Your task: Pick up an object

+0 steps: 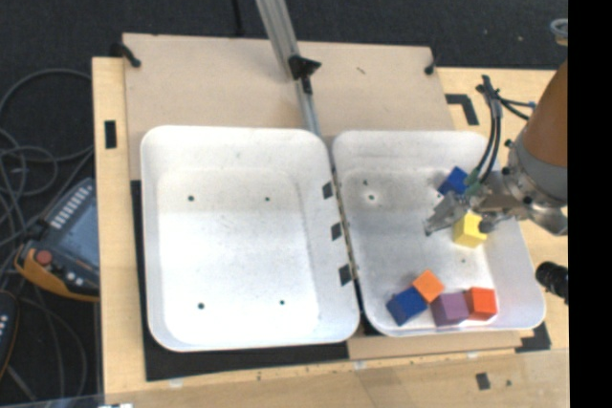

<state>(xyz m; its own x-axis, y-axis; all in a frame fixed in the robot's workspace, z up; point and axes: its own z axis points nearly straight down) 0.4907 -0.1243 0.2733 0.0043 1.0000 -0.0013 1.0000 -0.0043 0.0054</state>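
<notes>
Arm enters from 3 o'clock and hangs over the right bin [382, 158]. The gripper [451, 213] sits in the upper right part of that bin, its grey fingers [438, 223] pointing toward 8 o'clock.

Fingers: look spread rather than clenched, nothing visibly between them. A yellow block [469, 229] lies just beside the tips, at about 4 o'clock from them, touching or nearly touching the gripper body; not clamped as far as I can see. A blue block [455, 180] sits at 12 o'clock from the tips, close under the wrist, partly hidden by cables.

Other candidates cluster along the bin's lower edge, around 6 o'clock from the gripper and well apart from it: orange block [428, 284], dark blue block [406, 304], purple block [448, 307], red-orange block [483, 302]. The purple and red-orange ones touch; the orange and dark blue ones sit just beside each other.

Left bin [239, 143] holds no blocks.

Judgement: the yellow block is the nearest target, but it lies behind the fingertips, toward the wrist side, not ahead of them. A close from this pose would likely catch air. The tips need to shift toward 4 o'clock to straddle it. The block looks roughly cubic, so no long axis to align with.
</notes>
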